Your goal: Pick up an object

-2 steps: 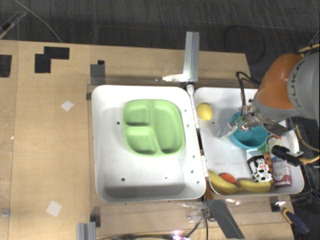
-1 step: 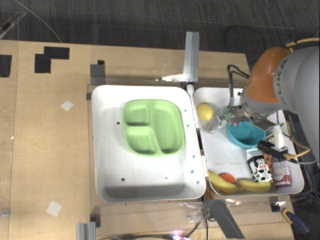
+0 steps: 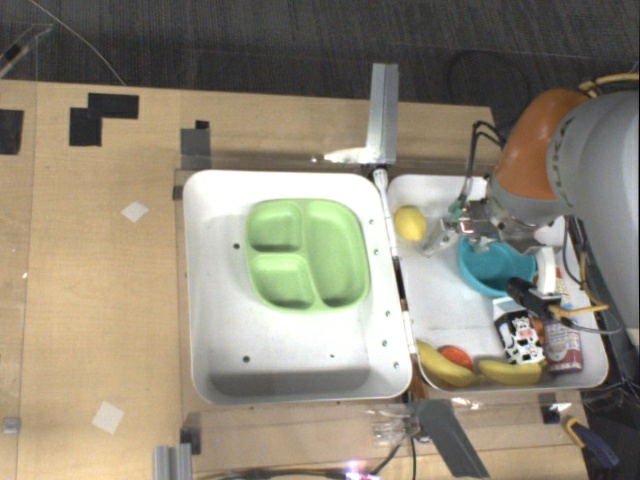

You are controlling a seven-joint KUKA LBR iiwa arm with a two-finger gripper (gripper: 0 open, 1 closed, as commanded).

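Camera view, right bin: my gripper is hanging near the lemon, beside the teal bowl; grip state, I cannot tell. Risk: lemon is sitting against the bin wall, rolling likely. Crowding: bananas, bottle. Left bin: green divided plate. Wooden bench.

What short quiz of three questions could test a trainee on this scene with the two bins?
1. True or false: the green divided plate lies in the left bin.
2. Which fruit lies nearest the divider between the bins? A) lemon B) banana C) apple
3. Fill in: the gripper is above the ____ bin, close to the teal bowl.

Key: 1 true; 2 A; 3 right.
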